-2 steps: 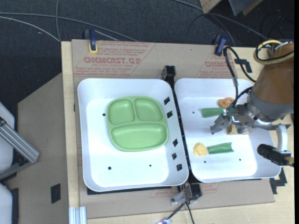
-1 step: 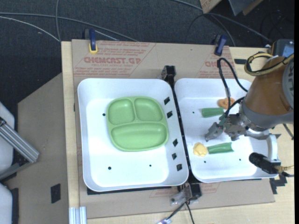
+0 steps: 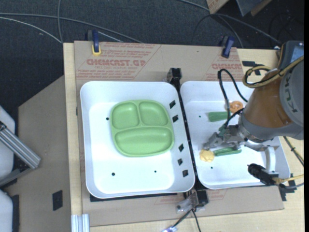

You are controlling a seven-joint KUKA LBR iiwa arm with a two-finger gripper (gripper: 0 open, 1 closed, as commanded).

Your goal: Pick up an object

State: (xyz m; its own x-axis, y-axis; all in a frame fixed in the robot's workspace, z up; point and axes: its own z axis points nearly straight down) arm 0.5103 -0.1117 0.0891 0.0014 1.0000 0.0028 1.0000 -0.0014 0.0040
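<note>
Nearest the camera, in the right bin (image 3: 212, 181), a small yellow object (image 3: 206, 155) lies just left of the gripper (image 3: 216, 142), whose metal fingers point left and low over the bin floor, though whether they are spread or closed I cannot tell. A green stick (image 3: 228, 152) lies partly under the wrist, its right end hidden. Farther back, another green piece (image 3: 217, 115) and an orange object (image 3: 235, 106) sit half covered by the arm (image 3: 268, 108) and cable, while the left bin (image 3: 96, 178) holds a green divided plate (image 3: 142, 128).

The arm (image 3: 285, 100) is grey with a broad orange band above the wrist. Black cables loop over it. Its gripper (image 3: 212, 143) is bare grey metal.
</note>
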